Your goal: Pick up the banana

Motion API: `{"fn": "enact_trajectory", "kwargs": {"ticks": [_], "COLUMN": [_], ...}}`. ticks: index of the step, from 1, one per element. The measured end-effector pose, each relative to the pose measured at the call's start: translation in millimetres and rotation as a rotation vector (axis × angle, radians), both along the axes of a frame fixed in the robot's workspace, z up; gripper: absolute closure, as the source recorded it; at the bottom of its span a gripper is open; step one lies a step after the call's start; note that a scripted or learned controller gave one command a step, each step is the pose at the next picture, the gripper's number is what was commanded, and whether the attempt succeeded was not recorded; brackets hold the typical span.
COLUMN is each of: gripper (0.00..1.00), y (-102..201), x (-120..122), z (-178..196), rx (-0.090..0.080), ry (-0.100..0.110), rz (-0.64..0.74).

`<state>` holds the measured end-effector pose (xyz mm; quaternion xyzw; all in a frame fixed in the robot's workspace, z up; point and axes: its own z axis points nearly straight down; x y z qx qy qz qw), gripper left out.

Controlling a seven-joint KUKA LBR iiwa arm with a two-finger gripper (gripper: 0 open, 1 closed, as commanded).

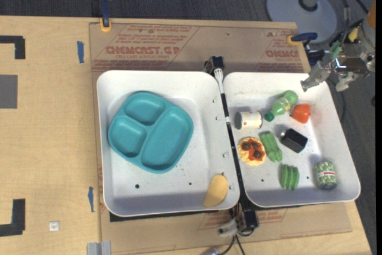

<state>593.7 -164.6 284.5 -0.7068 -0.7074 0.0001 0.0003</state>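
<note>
Currently the banana (217, 189) lies in the left bin's (119, 83) near right corner, long axis roughly upright in view, well apart from the pincer (327, 76), which hovers over the right bin's (343, 128) far corner; whether it's wide or narrow can't be told.

Only readable print is on the brown protective sheet (197, 48) under the two bins — red letters spelling "CHEMCAST GP" at the far left, repeated at the far right but partly cut off. The small can's (325, 174) label is too blurry to read.
</note>
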Motion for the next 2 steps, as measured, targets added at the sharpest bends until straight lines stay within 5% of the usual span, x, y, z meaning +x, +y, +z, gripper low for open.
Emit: {"fn": "enact_trajectory", "kwargs": {"ticks": [1, 2], "gripper": [0.0, 0.0], "y": [7, 60], "x": [-80, -113], "z": [-93, -198], "rx": [0.0, -0.001], "ry": [0.0, -0.005], "rz": [-0.017, 0.212]}}
